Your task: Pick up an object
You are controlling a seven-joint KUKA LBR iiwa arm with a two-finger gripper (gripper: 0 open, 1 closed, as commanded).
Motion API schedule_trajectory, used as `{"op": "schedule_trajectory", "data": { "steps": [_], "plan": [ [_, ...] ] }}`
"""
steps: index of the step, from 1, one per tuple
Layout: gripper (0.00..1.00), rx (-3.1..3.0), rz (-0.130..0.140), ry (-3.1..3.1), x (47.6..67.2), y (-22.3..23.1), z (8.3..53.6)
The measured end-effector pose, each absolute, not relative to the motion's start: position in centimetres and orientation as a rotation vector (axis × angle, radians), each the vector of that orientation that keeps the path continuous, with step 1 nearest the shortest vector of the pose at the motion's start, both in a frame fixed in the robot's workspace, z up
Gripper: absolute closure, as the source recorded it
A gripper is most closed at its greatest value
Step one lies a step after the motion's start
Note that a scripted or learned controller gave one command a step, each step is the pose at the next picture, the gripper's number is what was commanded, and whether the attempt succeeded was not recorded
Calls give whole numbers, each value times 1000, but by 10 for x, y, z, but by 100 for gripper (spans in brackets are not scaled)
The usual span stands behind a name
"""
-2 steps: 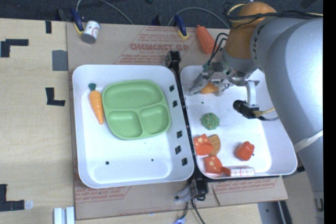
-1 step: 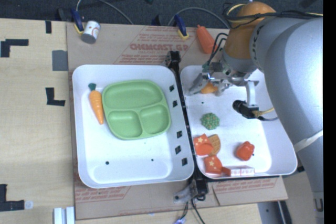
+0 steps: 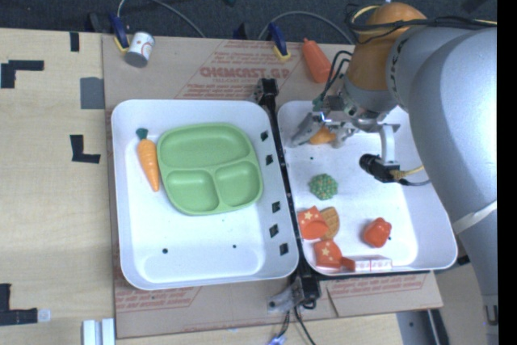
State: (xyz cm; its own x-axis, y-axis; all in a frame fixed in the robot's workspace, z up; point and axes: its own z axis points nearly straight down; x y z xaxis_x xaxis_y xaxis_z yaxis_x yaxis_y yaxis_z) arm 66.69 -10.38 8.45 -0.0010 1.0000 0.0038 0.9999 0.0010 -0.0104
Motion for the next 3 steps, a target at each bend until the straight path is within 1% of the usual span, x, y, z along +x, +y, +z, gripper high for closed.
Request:
{"op": "schedule_trajectory", "data": {
  "steps": [2,3],
  "plan": [
    [0,-2221,12,-2216,667,-101,84],
    [0,-2215,8,-2216,667,-103,85]
  ]
}}
